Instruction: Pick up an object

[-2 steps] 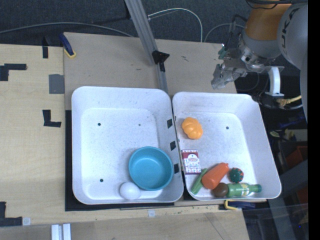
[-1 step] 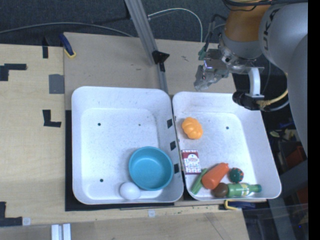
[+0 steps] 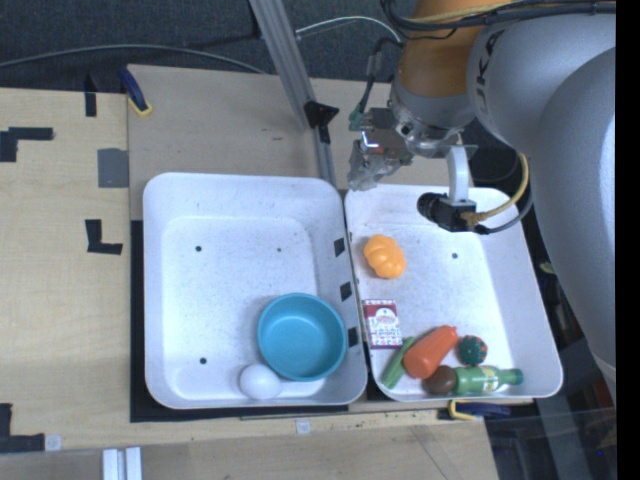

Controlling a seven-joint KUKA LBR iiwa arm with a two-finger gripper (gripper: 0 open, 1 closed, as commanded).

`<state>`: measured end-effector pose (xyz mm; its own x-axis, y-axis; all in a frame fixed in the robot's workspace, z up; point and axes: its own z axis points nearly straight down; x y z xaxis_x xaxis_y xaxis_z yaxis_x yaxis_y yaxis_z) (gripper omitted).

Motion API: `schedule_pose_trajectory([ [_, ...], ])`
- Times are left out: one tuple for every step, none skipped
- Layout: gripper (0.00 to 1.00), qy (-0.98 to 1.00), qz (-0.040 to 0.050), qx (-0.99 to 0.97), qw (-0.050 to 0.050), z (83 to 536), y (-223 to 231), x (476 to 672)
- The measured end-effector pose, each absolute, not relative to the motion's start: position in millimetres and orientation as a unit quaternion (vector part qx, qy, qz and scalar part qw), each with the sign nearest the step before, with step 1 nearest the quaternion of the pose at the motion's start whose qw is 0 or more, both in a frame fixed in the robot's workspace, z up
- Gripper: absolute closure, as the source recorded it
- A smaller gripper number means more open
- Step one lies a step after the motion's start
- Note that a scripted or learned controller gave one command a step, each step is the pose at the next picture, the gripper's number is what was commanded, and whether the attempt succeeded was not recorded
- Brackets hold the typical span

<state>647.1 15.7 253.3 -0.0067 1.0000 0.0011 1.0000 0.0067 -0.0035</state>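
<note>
Camera view looks down on the gripper [image 3: 368, 173], poised over the far left corner of the right bin [image 3: 505, 278], with nothing between its fingers. The fingers are small and blurred against the bin rim, so I cannot tell how far apart they stand. The grey arm [image 3: 555, 68] comes in from the right, its orange band [image 3: 455, 3] just above the wrist, and the wrist points down and slightly leftward toward the seam between the two bins.

Nearest below the gripper lies one orange pumpkin-like toy [image 3: 384, 255], roundish, with no clear long axis. Further down, against the bin's left wall, one small red and white carton [image 3: 381, 324] lies flat, its long side running away from the gripper. Beyond it in the near corner sit one orange carrot [image 3: 431, 351], slanting from upper right to lower left, one green pod [image 3: 396, 361] alongside it, one small round red and green piece [image 3: 472, 349], and one green bottle [image 3: 483, 377] lying on its side, neck pointing right.

Left of the gripper, the left bin [image 3: 200, 228] holds one blue bowl [image 3: 300, 336], upright, and one white ball [image 3: 259, 380] touching its near left edge.
</note>
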Motion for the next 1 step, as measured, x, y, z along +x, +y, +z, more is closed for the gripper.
schedule_pose_trajectory([
  [1.00,-0.709,0.0014,-0.705,0.002,237.8,61.5,630.8],
])
